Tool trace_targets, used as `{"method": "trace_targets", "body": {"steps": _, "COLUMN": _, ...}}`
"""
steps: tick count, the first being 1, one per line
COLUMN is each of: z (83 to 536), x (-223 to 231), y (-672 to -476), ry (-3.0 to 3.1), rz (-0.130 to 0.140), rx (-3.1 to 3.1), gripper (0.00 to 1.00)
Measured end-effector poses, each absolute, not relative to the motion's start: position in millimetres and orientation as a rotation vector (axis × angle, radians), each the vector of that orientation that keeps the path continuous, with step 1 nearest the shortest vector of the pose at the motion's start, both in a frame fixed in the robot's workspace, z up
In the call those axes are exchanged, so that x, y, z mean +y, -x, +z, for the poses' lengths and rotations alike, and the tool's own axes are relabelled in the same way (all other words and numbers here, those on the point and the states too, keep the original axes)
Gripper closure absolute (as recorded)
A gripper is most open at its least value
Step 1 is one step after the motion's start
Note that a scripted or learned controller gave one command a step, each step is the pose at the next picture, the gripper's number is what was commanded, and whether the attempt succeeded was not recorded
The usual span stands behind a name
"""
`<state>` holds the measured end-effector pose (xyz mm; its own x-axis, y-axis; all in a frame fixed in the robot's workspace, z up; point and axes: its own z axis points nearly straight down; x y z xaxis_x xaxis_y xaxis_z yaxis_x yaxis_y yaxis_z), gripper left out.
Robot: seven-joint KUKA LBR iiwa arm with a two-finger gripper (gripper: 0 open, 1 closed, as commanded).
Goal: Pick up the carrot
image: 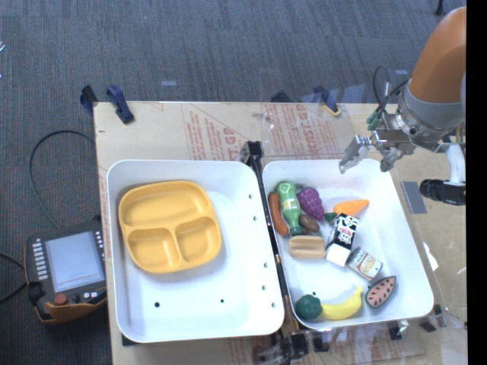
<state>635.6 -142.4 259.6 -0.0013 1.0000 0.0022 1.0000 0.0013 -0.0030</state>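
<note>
The carrot, orange with a green tip, lies in the right bin near its middle, pointing up to the right, just above a small milk carton. My gripper hangs above the bin's far edge, up and to the right of the carrot and apart from it. Its two fingers stand open with nothing between them.
The right bin also holds a green bottle, purple grapes, a hot dog, a bread roll, a can, a watermelon slice, a banana and broccoli. A yellow divided tray lies in the left bin.
</note>
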Motion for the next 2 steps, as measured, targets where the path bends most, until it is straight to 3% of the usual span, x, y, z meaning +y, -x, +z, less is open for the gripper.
{"method": "trace_targets", "body": {"steps": 1, "z": 138, "x": -138, "y": -620.1, "ry": 2.168, "rz": 0.011, "rx": -2.254, "gripper": 0.0}}
{"method": "trace_targets", "body": {"steps": 2, "z": 95, "x": -174, "y": -647.4, "ry": 2.191, "rz": -0.009, "rx": -2.265, "gripper": 0.0}}
